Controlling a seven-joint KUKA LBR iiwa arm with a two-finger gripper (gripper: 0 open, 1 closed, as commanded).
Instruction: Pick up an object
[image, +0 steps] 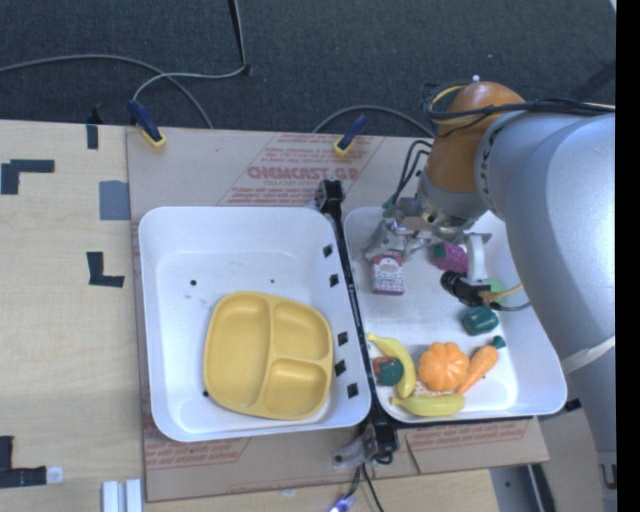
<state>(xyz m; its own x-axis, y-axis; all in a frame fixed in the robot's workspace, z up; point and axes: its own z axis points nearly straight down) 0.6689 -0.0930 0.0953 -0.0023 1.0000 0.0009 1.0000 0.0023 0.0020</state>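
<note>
My gripper (393, 238) hangs over the back left part of the right bin (535, 350), reaching in from the right. Just in front of it, and touching or nearly touching it, stands a small pink and white carton (387, 275). A magenta object (452, 255) lies partly hidden behind the wrist, to the gripper's right. Toward the front of this bin lie a dark green block (480, 321), an orange pumpkin (443, 365), a carrot (481, 364), two yellow bananas (394, 353) (433, 405) and a small red and green piece (387, 371).
The left bin (180, 240) holds a yellow divided plate (268, 355) in its front half. A black clip-studded divider (343, 290) separates the two bins. The grey arm (560, 220) covers the right bin's back right corner.
</note>
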